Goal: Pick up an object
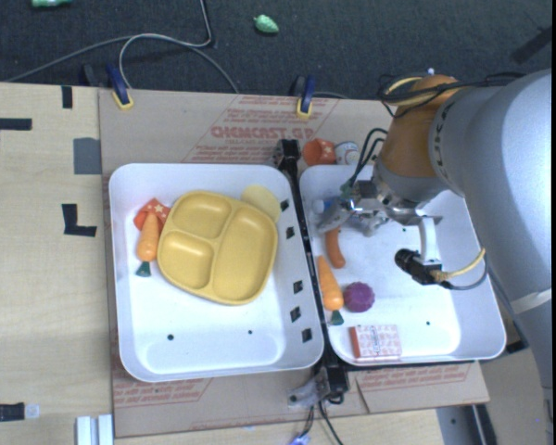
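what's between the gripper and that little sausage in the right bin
Nothing visible. The gripper hangs just above the sausage in the right bin, with bare bin floor between them. The carrot and the purple ball lie further toward the bin's near edge, out of the path.

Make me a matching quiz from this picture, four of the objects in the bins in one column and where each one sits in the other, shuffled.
Things:
1. yellow divided plate
2. purple ball
3. red and white packet
4. sausage

Places:
A. right bin, near front edge
B. right bin, just below the claw
C. left bin, middle
D. right bin, beside the carrot by the divider

Pairs: 1-C, 2-D, 3-A, 4-B
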Controlling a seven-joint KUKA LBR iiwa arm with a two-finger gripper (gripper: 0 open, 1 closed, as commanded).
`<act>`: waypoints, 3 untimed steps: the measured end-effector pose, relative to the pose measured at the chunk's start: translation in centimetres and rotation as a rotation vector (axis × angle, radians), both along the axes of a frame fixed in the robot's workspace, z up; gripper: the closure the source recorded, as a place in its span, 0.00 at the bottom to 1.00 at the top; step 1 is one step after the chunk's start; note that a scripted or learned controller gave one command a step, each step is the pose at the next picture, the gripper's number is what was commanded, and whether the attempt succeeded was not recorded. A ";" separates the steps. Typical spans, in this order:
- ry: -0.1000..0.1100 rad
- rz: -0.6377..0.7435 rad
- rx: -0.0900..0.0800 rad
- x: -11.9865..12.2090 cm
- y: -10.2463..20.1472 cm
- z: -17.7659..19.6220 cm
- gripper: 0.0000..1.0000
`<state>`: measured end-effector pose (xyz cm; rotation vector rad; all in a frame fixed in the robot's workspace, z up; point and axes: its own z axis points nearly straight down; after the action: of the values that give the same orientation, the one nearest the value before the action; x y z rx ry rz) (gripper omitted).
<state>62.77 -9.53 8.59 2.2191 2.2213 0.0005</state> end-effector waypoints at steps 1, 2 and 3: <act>0.027 -0.004 0.005 2.8 -0.3 -0.3 0.00; 0.021 -0.002 -0.001 2.9 -0.5 0.8 1.00; 0.022 -0.002 -0.001 2.8 -0.5 0.7 0.00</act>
<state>65.62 -10.01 9.33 2.2320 2.2288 -0.0245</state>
